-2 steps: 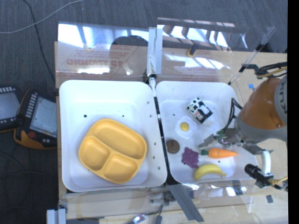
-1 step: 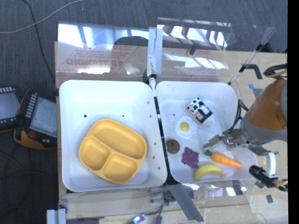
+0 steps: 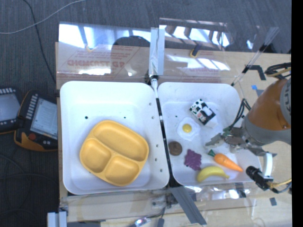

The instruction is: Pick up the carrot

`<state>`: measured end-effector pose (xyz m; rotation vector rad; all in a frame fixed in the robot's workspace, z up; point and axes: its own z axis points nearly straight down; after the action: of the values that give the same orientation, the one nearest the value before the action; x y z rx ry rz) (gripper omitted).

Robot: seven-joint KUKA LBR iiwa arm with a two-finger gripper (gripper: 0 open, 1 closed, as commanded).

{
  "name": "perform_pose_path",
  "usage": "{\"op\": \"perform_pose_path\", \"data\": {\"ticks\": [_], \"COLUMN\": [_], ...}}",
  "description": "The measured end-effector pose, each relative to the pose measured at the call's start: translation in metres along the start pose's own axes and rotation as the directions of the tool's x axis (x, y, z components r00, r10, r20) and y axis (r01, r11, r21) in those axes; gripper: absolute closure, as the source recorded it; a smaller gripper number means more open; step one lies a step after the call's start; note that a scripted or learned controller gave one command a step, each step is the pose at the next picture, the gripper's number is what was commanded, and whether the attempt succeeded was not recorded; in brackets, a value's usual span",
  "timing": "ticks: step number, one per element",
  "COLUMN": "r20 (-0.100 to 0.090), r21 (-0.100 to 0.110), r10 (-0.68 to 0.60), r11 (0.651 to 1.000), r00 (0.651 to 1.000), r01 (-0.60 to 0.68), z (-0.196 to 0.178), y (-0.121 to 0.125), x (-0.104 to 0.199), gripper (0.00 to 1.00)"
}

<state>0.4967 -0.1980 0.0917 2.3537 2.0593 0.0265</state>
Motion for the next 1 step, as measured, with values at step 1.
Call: {"op": "perform_pose_path", "data": {"ticks": [1], "r20": [0.010], "r21": [0.001], "r10": [-0.115], "r11": [0.993], "r00": [0.993], "r01": [0.115], "z": [-0.0001], "y": [-0.0061], "x": [0.0008], "gripper": [0.00]}}
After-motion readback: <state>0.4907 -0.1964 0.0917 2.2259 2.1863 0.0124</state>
